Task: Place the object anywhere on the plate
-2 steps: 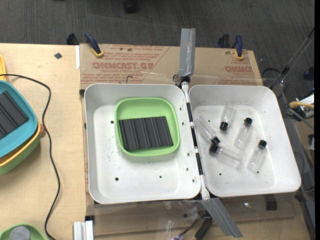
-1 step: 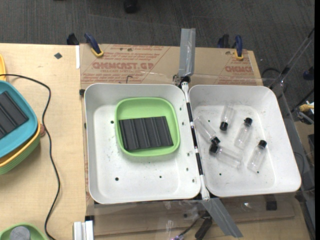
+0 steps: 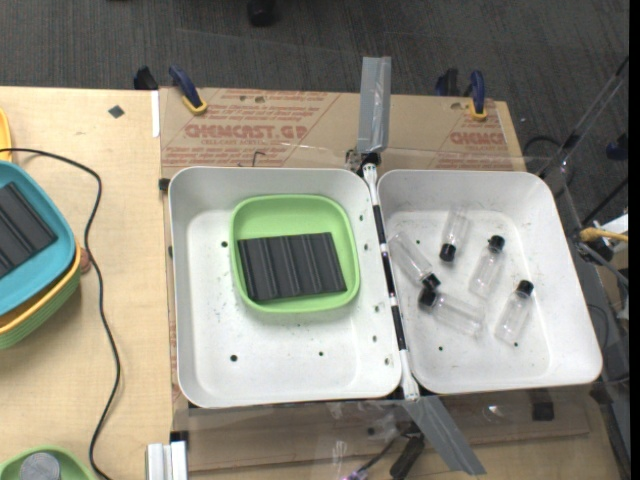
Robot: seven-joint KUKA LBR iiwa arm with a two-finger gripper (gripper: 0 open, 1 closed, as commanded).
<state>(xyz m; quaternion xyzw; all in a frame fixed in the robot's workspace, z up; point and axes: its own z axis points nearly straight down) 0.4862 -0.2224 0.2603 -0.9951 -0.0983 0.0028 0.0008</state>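
Vials (image 3: 470, 273), clear with black caps, lie scattered in the right bin (image 3: 560, 358), long axes at mixed angles; nearest the divider one (image 3: 412, 264) runs diagonally. Green plate (image 3: 245, 223) sits in the left bin (image 3: 200, 348), a dark ribbed slab (image 3: 293, 266) on it, directly left of the vials across the divider. End effector state: cannot tell. Cardboard (image 3: 260, 128) at the far side reads "CHEMCAST GP".

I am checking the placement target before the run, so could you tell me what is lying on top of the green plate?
A dark ribbed rectangular mat lies flat on the green plate, covering most of its floor. Whatever lies beneath the mat is hidden.
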